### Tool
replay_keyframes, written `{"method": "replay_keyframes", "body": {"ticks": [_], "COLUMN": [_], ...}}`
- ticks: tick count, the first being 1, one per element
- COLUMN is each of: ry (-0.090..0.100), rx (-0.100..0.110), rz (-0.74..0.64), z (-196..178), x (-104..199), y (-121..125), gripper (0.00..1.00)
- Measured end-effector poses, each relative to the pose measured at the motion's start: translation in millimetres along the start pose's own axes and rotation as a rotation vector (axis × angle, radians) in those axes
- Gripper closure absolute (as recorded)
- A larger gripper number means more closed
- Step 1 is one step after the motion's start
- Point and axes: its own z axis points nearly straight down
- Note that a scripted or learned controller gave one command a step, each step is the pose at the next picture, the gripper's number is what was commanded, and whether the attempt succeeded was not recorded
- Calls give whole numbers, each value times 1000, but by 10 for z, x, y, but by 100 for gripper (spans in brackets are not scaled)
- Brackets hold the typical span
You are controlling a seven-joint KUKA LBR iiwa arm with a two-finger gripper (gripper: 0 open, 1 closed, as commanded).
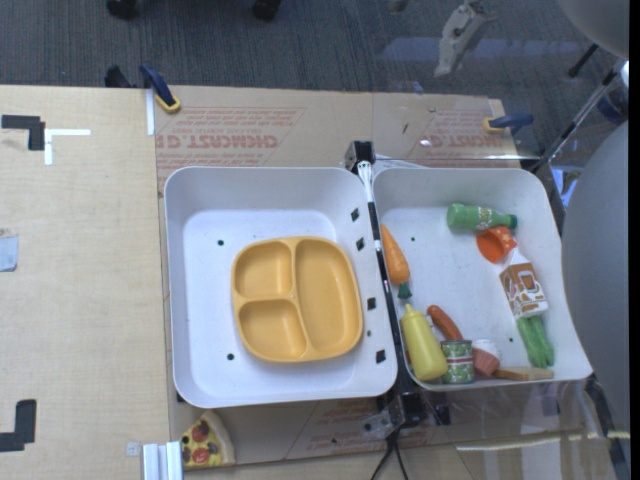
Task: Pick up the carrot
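Observation:
The carrot (394, 255) is orange with a small green top. It lies in the right bin (440, 190), tight against the bin's left wall, with its tip toward the back and its green end toward the front. A grey part of the arm (608, 248) looms blurred along the right side of the view, beyond the right bin's outer wall.
The right bin also holds a green bottle (480, 217), an orange piece (496, 244), a small carton (522, 289), a green vegetable (538, 341), a yellow bottle (422, 344), a red sausage (445, 321) and a green can (458, 362). A yellow divided plate (297, 298) sits in the left bin (190, 268).

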Motion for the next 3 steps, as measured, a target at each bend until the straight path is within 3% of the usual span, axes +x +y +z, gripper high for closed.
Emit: {"method": "replay_keyframes", "body": {"ticks": [1, 2, 3], "ry": [1, 1, -1], "rx": [-1, -1, -1], "rz": [162, 166, 151], "z": [160, 168, 4], "x": [154, 139, -188], "y": [-297, -201, 323], "gripper": [0, 0, 0]}}
